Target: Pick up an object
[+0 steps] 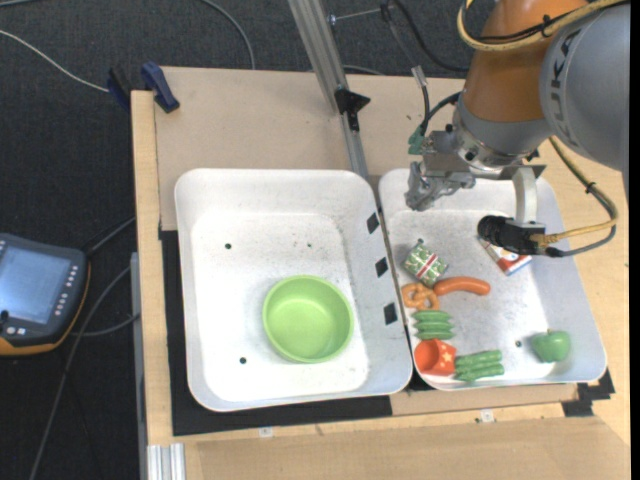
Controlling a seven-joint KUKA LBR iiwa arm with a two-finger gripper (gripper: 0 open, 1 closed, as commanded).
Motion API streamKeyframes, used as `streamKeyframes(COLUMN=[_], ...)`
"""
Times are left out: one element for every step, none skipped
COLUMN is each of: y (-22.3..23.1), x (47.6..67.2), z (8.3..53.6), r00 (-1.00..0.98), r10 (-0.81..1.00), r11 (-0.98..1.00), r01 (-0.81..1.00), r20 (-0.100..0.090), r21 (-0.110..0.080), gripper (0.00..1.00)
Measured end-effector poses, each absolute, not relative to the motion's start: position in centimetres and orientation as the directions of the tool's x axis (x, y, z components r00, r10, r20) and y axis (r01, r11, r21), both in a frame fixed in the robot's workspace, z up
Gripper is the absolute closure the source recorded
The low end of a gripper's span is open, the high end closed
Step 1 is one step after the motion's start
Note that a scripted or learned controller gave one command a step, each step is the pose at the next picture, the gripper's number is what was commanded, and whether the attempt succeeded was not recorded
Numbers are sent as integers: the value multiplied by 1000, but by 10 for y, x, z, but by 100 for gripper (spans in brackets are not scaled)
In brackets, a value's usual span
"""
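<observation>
The gripper hangs over the back left corner of the right bin, under the arm's orange band. Nothing shows in its grasp. Just in front of it lies a small green, red and white striped item. Further toward the front are an orange carrot, an orange twisted piece, a green pea pod, a red pepper and green beans. A green round fruit sits at the front right. A red and white box lies right of the gripper.
The left bin holds a light green bowl near its front. A metal pole slants up from between the bins. Cables and a black fitting hang from the arm over the right bin.
</observation>
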State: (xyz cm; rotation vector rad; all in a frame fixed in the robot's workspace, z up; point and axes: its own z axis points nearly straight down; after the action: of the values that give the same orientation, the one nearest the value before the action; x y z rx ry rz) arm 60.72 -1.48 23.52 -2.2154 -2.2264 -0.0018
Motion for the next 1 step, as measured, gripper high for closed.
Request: streamKeyframes(y=[24], x=[575], z=[241], r00=[-4], r10=[1000], r11=[4], r01=[1000], r20=[1], r21=[0], gripper=[100])
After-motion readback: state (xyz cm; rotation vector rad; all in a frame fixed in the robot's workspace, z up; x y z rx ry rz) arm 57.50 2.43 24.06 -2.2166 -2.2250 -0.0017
